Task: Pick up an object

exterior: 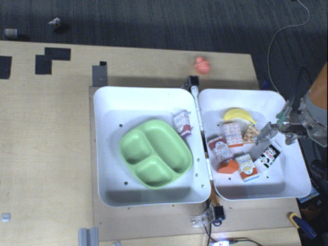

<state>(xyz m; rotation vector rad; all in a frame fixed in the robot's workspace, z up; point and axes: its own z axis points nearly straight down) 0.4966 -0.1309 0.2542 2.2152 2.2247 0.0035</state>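
Honestly, I cannot tell how my gripper [264, 135] is set — it hangs at three o'clock in the right bin [294, 186], over the packed cartons [246, 167]. Crowding could make me nudge the banana [239, 115] or pinch two.

This looks like a robotics lab or test cell. A pale wooden desk [46, 152] stands on dark grey carpet [154, 14] and carries two shallow white bins [102, 152] clamped side by side at centre frame. Black tape patches [51, 58] mark the desk at upper left, and small metal brackets [99, 75] sit at the bin corners. A thin cable [287, 29] loops across the carpet at upper right, and wiring [218, 229] trails off the desk's lower edge.
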